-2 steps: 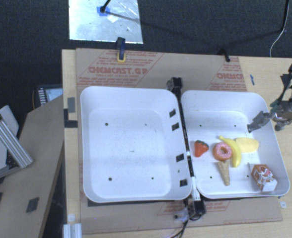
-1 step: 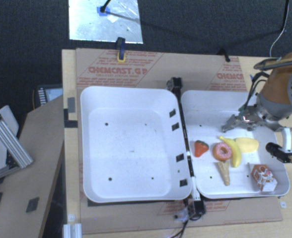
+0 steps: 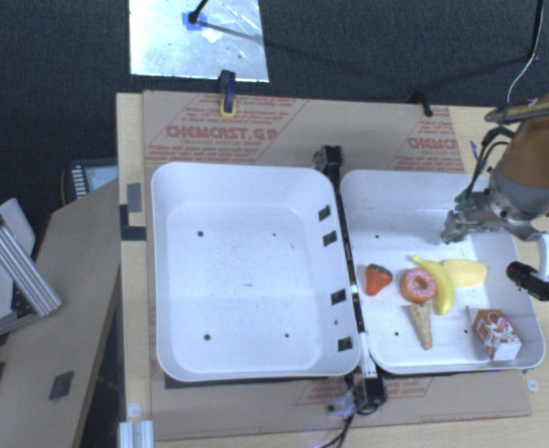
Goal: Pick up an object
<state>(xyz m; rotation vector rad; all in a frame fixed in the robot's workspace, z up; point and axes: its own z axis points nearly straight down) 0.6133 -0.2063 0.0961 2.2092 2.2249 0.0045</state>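
Note:
The right bin point(image 3: 391, 199) holds several toy foods. A red strawberry point(image 3: 378, 279) lies beside a pink-iced donut point(image 3: 418, 286). A yellow banana point(image 3: 437, 285) curves between the donut and a pale yellow lemon point(image 3: 465, 272). An ice cream cone point(image 3: 421, 325) lies near the front wall, and a small red and white cake box point(image 3: 495, 334) sits in the front right corner. My gripper point(image 3: 455, 226) hangs over the bin's back right part, just behind the lemon and apart from it. Nothing shows in its grasp.
The left bin point(image 3: 246, 269) sits beside the right one, with a black clipped divider point(image 3: 340, 250) where they meet. A cardboard sheet point(image 3: 256, 129) lies under both bins. A black bracket point(image 3: 528, 280) on the arm juts over the right rim.

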